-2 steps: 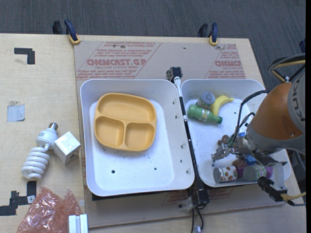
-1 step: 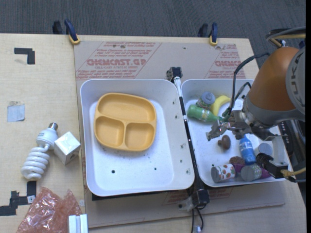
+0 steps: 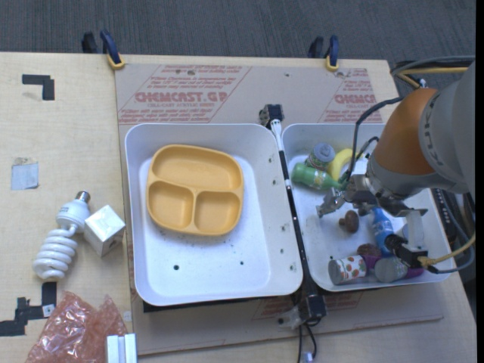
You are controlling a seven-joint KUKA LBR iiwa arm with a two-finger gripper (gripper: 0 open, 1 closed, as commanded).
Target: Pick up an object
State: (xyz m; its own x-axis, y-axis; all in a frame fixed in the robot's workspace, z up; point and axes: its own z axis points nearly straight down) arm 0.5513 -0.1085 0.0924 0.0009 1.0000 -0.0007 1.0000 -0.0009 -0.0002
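- Left bin: white, with a few small dark specks on its floor.
- Divided plate inside the left bin: plain yellow-orange.
- Right bin, beside the left bin: white.
- Bottle in the right bin: green.
- Banana just beside the bottle: yellow.
- Small can at the right bin's near edge: white with red and yellow print.
- Light bulb left of the left bin: white spiral.
- Cube touching the bulb: white.
- Crumpled bag below the bulb: reddish, see-through.
- Arm over the right bin: grey with an orange band.
- Board under the bins: tan with red lettering.
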